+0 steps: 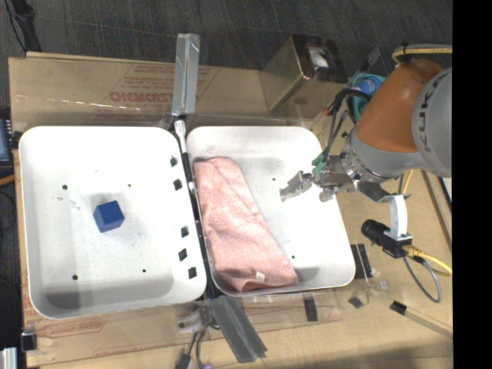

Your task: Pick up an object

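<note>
A blue cube (108,215) lies in the left bin (46,152), left of its middle. A pink folded towel (240,223) stretches along the left side of the right bin (307,141), from mid-height down to the front wall. My gripper (311,188) hangs over the right part of the right bin, to the right of the towel and apart from it. It is open, and its fingers (293,185) have nothing between them.
A black-clipped divider (187,206) runs between the two bins. A brown cardboard box (296,71) stands behind the right bin. Bare white floor (307,237) lies under the gripper, between the towel and the bin's right wall.
</note>
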You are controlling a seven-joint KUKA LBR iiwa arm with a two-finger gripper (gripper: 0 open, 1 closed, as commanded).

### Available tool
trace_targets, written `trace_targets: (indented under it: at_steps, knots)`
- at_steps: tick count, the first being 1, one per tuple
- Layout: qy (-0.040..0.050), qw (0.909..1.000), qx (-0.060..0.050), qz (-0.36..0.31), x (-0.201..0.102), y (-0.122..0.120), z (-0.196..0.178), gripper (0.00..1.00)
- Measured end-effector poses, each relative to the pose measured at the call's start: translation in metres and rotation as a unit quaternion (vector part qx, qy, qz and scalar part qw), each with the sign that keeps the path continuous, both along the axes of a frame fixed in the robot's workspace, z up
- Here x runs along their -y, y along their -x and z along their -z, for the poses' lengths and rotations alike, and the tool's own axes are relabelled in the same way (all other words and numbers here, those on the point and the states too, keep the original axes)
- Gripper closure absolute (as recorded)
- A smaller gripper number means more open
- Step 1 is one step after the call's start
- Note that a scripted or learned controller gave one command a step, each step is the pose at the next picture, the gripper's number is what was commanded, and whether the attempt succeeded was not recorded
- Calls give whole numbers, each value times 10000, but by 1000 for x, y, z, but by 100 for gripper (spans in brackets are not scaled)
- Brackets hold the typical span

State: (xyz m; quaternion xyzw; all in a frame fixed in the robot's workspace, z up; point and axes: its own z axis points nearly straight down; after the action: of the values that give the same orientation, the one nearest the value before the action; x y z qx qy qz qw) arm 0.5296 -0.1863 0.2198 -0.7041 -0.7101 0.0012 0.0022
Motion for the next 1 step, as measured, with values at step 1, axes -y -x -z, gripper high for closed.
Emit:
trace_targets:
  at_steps: [1]
  knots:
    - [-4,10000,-12,-28,0,-1,-9,100]
